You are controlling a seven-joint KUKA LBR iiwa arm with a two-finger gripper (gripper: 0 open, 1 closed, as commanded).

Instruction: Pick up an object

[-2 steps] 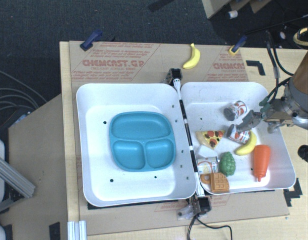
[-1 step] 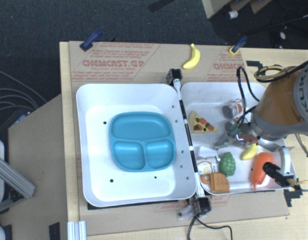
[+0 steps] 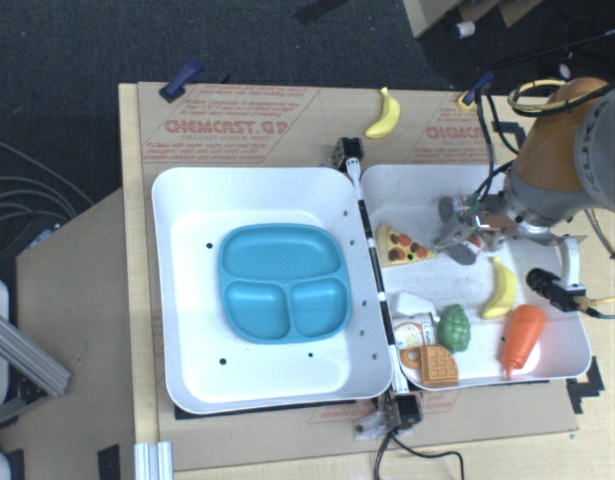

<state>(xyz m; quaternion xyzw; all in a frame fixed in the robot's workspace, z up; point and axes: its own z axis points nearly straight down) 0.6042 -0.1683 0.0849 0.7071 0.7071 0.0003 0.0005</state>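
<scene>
Camera view. The arm reaches into the right bin (image 3: 577,353) from its right side, with the end effector (image 3: 461,236) low over the bin's far half, just beside the pizza slice (image 3: 403,247) lying against the bin's left wall. Whether the end effector is apart or together cannot be told; nothing is seen between it. The step in hand appears to be the approach to a grasp. The next move likely calls for settling over one object, probably the pizza slice, and closing on it.

Other candidates lie in the near half of the right bin: a banana (image 3: 501,290), a carrot (image 3: 522,338), a green vegetable (image 3: 453,328), a waffle (image 3: 436,366) in the near-left corner and a small carton (image 3: 415,330). The left bin (image 3: 187,208) holds a blue tray (image 3: 283,281). A second banana (image 3: 384,116) rests on the desk's far edge.

Legible writing: "CHEMCAST" on the brown sheet (image 3: 227,125) behind the left bin.
</scene>
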